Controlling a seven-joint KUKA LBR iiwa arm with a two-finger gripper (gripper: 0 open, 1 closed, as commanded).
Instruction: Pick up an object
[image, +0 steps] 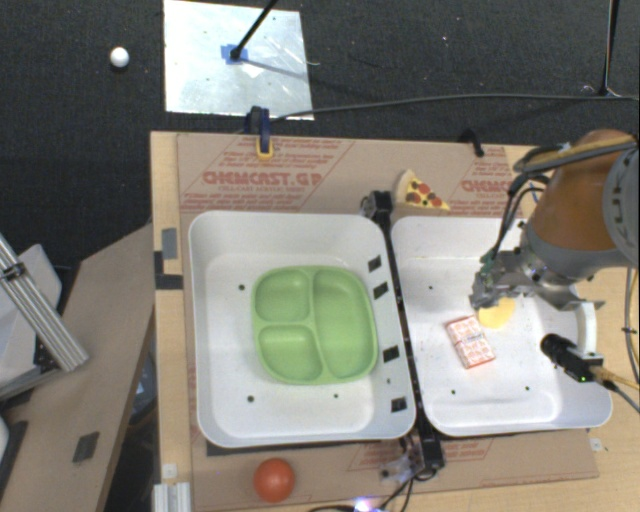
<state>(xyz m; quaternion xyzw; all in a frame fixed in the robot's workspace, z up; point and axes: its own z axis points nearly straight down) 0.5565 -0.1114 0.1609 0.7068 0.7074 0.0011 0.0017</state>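
In the right bin (440, 400) lie a small pink-and-white box (469, 341) and a yellow object (497, 314), side by side near the bin's middle. My gripper (487, 293) hangs low over the bin, directly above the yellow object's upper left edge and just up-right of the pink box. The arm partly covers the yellow object. Nothing can be seen held between the fingers.
The left bin (215, 400) holds a green divided plate (313, 323). A toy pizza slice (422, 192) lies on the cardboard behind the bins. An orange ball (273, 479) sits at the bench's front edge. Black clips line the divider between the bins.
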